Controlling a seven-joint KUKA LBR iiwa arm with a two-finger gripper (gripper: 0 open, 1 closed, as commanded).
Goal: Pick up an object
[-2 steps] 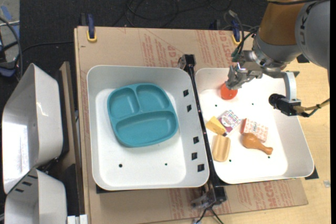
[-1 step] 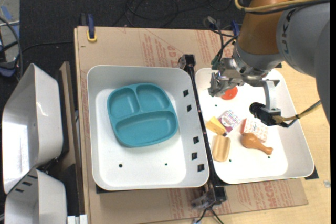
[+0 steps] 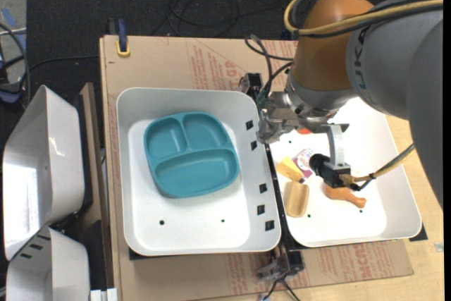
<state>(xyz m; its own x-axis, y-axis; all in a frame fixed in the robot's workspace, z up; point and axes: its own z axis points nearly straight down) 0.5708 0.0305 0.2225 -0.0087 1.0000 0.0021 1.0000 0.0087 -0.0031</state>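
My gripper hangs over the left edge of the right bin, close to the wall between the two bins. Just below it in that bin lie a yellow wedge, a small pink and white packet, a tan bun-like piece and an orange-brown piece. A bit of something red peeks out from under the wrist. The arm hides the upper part of the right bin.
A teal divided plate lies in the left bin. The bins stand on a cardboard sheet. More white bins are stacked off the bench at the left. Cables run across the floor behind.
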